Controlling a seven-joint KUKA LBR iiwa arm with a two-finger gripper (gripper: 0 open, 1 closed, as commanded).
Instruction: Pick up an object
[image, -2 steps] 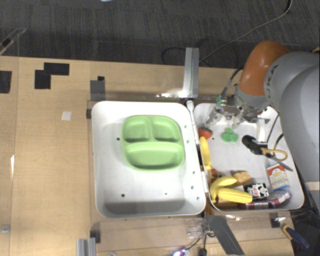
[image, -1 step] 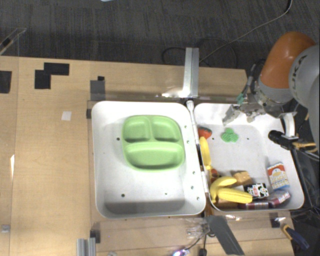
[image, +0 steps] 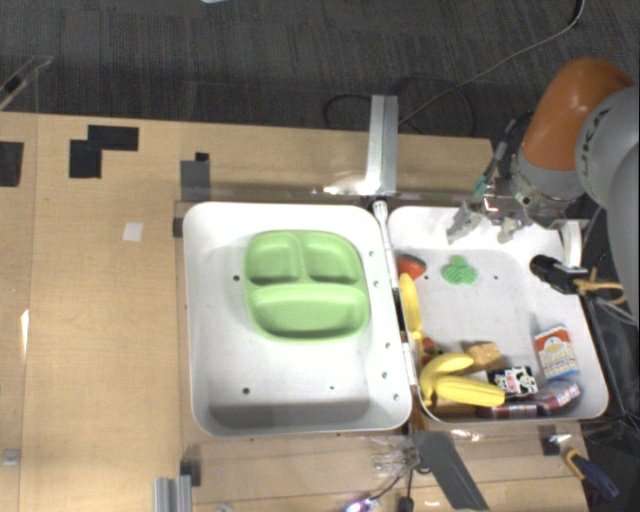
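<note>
- The grey two-finger gripper (image: 483, 228) hangs over the far edge of the right shallow white bin (image: 500, 300), its jaws spread with nothing between them.
- A small green crumpled object (image: 459, 270) lies just below it, shape hard to read.
- Yellow bananas (image: 455, 380) crowd the near corner, half hiding a dark packet (image: 516, 381).

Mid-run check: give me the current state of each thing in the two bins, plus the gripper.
gripper: fingers spread apart, holding nothing, over the far edge of the right bin
green divided plate: lying flat, face up, in the left bin
small green object: lying loose, apart from the gripper
bananas: lying on their sides at the near edge
small carton: lying tilted by the right wall
</note>
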